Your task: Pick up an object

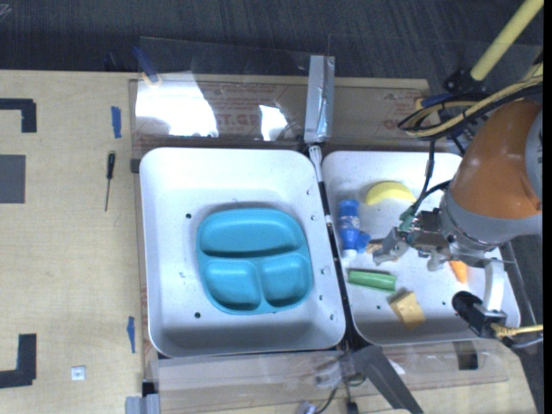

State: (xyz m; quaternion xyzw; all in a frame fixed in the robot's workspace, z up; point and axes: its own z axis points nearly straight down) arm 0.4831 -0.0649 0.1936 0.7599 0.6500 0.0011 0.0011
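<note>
Thing to pick: green stick [372, 278] lies flat in the right bin [431, 328], near the blue bottle [348, 225] and tan block [407, 307].
Gripper [390, 247]: hovers just above the stick; open or closed, I cannot tell.
Do it well: go straight down, squeeze across the thin middle, miss the bottle.

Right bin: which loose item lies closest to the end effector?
The small blue plastic bottle, just left of the end effector. The green stick lies a bit lower, the tan block lower still, and the yellow rounded piece sits above.
</note>
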